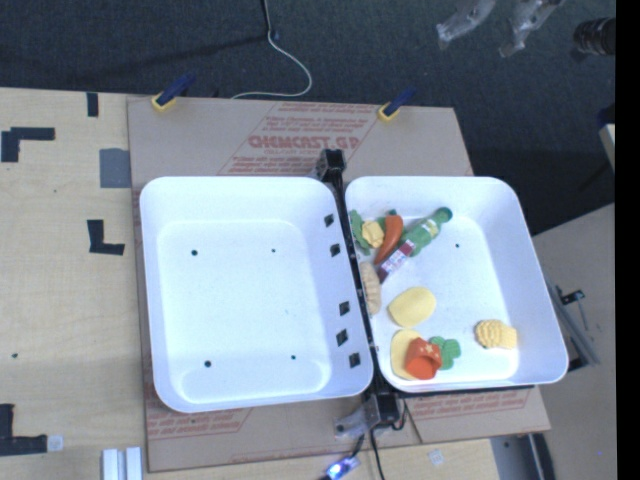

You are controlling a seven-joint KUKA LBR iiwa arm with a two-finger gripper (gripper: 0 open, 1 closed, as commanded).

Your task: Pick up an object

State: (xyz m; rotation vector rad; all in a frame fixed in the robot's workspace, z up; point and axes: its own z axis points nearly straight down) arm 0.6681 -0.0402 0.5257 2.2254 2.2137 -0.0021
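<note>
Two shallow white bins sit side by side on a brown cardboard sheet (300, 143) printed with red lettering, the left bin (240, 198) and the right bin (500, 218) meeting along a dark hinge-like seam. All the objects lie in the right bin, mostly on its left half. Near the seam a small bottle (412, 240) with a green cap and red label lies on its side, slanted, touching an orange carrot-shaped toy (388, 236) and a small yellow piece (372, 233) with green beside it. Below them lies a pale yellow lemon-like toy (411, 306), and just beside the seam a tan ridged piece (372, 290). Toward the near wall a red pepper-like toy (423, 359) with green bits rests on a yellow-orange piece, and a yellow corn-like toy (496, 335) lies apart to the right.

High at the top right, over the dark floor and well away from both bins, the gripper (492, 30) hangs with its two pale fingers (458, 25) spread apart, nothing between them
</note>
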